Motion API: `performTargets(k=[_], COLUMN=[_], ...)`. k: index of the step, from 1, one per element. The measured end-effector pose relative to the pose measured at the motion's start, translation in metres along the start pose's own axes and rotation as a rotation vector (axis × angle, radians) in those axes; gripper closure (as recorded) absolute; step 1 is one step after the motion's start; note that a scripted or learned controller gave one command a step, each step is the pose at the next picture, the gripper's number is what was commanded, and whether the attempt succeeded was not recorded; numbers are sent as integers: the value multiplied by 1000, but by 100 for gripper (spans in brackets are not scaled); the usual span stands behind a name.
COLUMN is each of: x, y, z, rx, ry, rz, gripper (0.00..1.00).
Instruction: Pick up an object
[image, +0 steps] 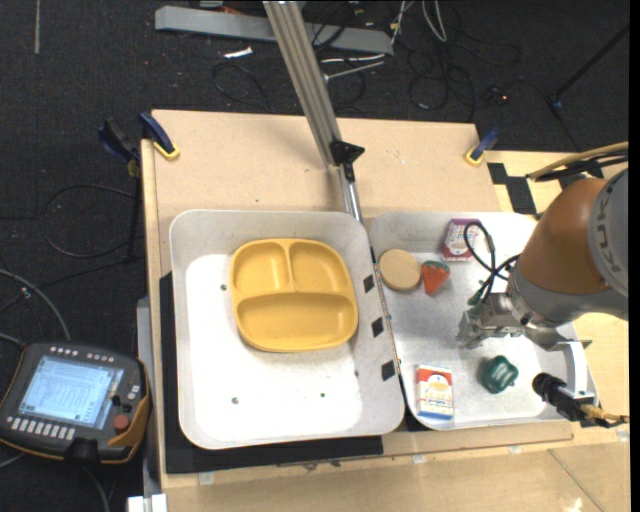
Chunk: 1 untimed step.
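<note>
The claw (478, 328) hangs low over the right bin (520, 235), its metal tip near the bin floor and just left of the green object (497, 373), which lies a little nearer the front. Nothing shows between its tips, and whether it is spread or closed I cannot tell from this slant (the wrist hides most of it).

The likeliest failure, as I judge it, is a descent onto bare floor: the claw stands beside the green object rather than above it, so a closure here could catch nothing or merely nudge the piece toward the near rim.

Further out in the same bin, the red-and-white carton (434, 391) lies at the near left, the tan disc (399, 269) and red strawberry-like toy (434, 276) sit touching at the far left, and a small purple-and-white pack (461, 239) lies beyond them. The left bin (200, 300) bears a yellow divided plate (293, 294), well apart from the arm.
</note>
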<state>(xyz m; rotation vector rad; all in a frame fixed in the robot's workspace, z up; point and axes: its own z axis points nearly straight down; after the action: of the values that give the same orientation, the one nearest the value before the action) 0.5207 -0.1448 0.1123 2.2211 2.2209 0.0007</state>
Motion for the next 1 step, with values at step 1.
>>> performTargets(k=[1], x=[-7], y=[0], z=[-60], rx=[-6], ry=[-2], rz=[-2], gripper=[100])
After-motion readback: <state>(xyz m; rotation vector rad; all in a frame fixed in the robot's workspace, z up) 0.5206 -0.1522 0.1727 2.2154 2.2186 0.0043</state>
